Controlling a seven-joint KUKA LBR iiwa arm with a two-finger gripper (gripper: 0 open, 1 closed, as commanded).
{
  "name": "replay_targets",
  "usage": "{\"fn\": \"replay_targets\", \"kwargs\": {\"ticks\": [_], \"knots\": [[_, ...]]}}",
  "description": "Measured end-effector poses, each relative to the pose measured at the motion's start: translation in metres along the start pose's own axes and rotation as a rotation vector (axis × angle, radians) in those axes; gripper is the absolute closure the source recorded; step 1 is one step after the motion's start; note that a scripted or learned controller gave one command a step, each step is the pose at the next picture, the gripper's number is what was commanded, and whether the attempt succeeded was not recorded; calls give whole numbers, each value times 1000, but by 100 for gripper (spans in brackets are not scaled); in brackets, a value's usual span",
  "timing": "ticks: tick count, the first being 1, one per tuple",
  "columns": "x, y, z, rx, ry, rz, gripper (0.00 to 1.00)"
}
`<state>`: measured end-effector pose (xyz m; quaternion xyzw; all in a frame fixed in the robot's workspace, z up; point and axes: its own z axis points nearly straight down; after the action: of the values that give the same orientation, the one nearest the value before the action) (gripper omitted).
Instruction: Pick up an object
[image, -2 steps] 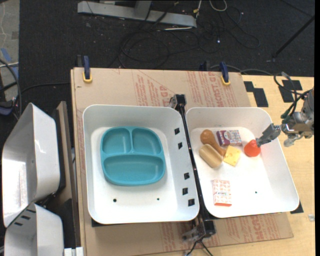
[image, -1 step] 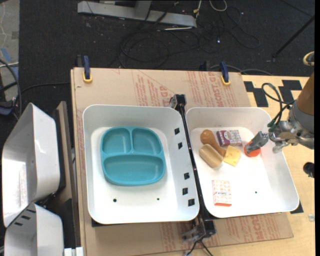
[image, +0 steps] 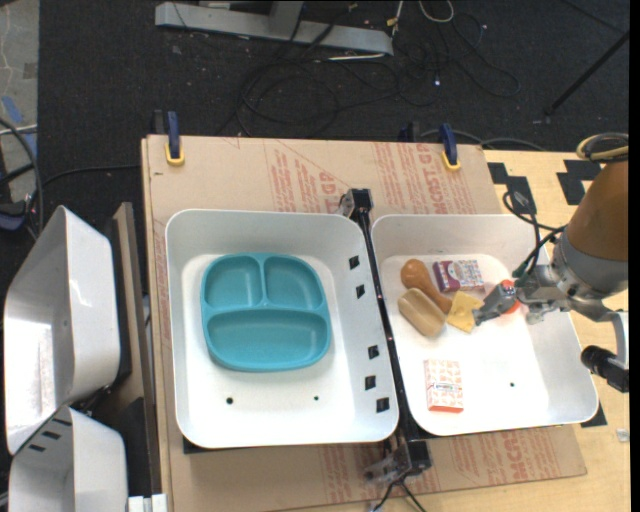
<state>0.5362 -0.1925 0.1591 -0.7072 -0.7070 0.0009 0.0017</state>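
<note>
Gripper (image: 492, 305) low over right bin (image: 560, 395), tip just beside cheese (image: 462, 311); finger state cannot tell.

Cheese: small yellow wedge, upper middle of right bin, touching bun (image: 421, 312). Bun: tan, oblong. Sausage (image: 427, 280): orange-brown, behind bun. Purple carton (image: 456, 274) beside sausage. White-orange packet (image: 445, 385) nearer front, apart.

Left bin (image: 185, 330) holds teal divided plate (image: 265, 310).

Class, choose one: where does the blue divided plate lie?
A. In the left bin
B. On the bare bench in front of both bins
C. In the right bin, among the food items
A: the blue divided plate lies flat inside the left bin, while the gripper works over the right bin.
</note>
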Motion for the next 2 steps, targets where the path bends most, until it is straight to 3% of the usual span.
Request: {"fn": "replay_targets", "kwargs": {"ticks": [1, 2], "knots": [[9, -8, 52, 2, 1, 1, 0], [8, -6, 39, -4, -2, 1, 100]]}}
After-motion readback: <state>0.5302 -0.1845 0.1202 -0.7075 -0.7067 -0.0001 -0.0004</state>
